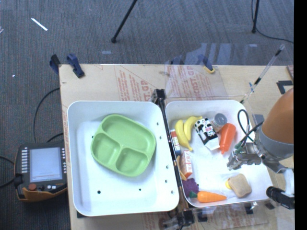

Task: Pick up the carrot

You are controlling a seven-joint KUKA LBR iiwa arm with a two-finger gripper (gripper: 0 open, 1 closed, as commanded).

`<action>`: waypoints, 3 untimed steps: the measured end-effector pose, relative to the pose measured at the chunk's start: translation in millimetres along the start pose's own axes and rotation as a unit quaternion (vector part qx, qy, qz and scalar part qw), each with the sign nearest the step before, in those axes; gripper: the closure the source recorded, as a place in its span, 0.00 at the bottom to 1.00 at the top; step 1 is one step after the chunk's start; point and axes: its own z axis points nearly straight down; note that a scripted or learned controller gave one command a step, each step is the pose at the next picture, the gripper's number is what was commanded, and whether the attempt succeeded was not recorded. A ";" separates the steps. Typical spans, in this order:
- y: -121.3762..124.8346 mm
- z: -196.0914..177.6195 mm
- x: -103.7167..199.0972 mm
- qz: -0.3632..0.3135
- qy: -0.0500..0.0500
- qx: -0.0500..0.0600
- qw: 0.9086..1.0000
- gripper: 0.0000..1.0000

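We see the grey two-finger gripper (238,158) low over the right white bin (268,186), reaching in from the right side, but its metal parts blur together and we cannot tell whether it is released or clenched; nothing visibly sits in it. The orange plastic carrot with a green tip (211,196) lies on its side along the near edge of that bin, apart from the gripper, with a purple bunch of toy grapes (191,186) just beside its green end and a tan slice of toy bread (239,185) just beside its other end. We count one carrot, one grape bunch, one bread slice, one bunch of yellow toy bananas (184,130), one black-and-white cow-patterned carton (206,131), one orange-red bottle with a grey cap (226,135) and two small printed boxes, one red and white (175,143) and one orange and white (185,164), standing along the bin's left wall. In the left white bin (81,195) there is one light green plastic plate with three compartments (123,145). The open floor of the right bin lies in its middle, between the carton, the bread and the boxes. The left bin has bare floor around the plate, widest toward its near edge.
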 end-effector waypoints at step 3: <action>-3.1 73.1 -8.0 -0.188 0.003 0.005 0.982 1.00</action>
